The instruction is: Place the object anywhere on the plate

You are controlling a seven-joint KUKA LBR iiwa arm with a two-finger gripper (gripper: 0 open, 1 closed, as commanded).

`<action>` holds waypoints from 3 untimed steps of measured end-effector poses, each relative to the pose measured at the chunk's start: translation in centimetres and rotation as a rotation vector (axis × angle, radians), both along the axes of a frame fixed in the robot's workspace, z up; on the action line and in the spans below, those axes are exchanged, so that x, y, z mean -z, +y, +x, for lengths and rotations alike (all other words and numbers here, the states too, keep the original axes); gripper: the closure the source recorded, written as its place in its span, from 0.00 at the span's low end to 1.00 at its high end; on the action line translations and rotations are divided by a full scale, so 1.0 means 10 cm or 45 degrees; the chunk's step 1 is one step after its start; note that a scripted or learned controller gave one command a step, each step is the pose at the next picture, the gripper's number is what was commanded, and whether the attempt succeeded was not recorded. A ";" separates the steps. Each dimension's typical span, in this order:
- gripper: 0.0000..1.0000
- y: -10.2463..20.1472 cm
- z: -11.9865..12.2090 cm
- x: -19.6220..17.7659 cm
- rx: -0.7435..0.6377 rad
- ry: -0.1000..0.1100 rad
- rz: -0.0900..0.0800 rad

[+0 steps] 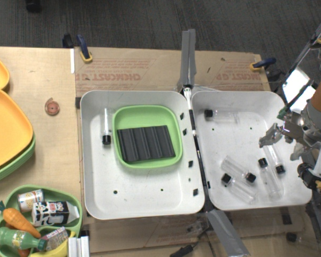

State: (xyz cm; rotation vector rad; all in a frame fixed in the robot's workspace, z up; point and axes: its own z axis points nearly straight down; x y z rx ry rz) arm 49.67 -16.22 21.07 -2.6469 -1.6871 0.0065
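The object, taken here to be one of the clear vials [272, 167] with black caps, is lying in the right bin [241, 111], well apart from the green plate [147, 115] that is sitting in the left bin [93, 143]. Which vial is being targeted cannot be told; several are lying scattered in the right bin, another [238, 181] towards its near edge and one [222, 114] near its far wall. The nearest vial is lying just below and beside the pincer [283, 135], with its long axis running roughly from far to near in the camera view, slightly slanted. The pincer is hovering over the right side of the right bin with its fingers being held apart, and nothing is seen between them. By this reading, the grasp is not yet made, and the carry to the plate is lying wholly ahead, leftward across the divider between the bins. A dark ribbed pad [147, 143] is resting on the plate, and a further vial [106, 126] is lying beside the plate in the left bin. Both bins are being borne by a cardboard-covered worktop [128, 71]. To the left, orange trays [5, 122] and a green bowl [35, 218] of toy groceries are sitting on a wooden surface, and dark carpet is showing beyond.
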 end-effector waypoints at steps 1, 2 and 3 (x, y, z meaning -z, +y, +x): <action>0.00 0.58 -0.11 -0.14 0.138 0.000 0.000; 0.00 0.68 -0.19 -0.01 0.362 0.001 -0.002; 0.00 0.69 -0.21 0.18 0.517 0.003 -0.003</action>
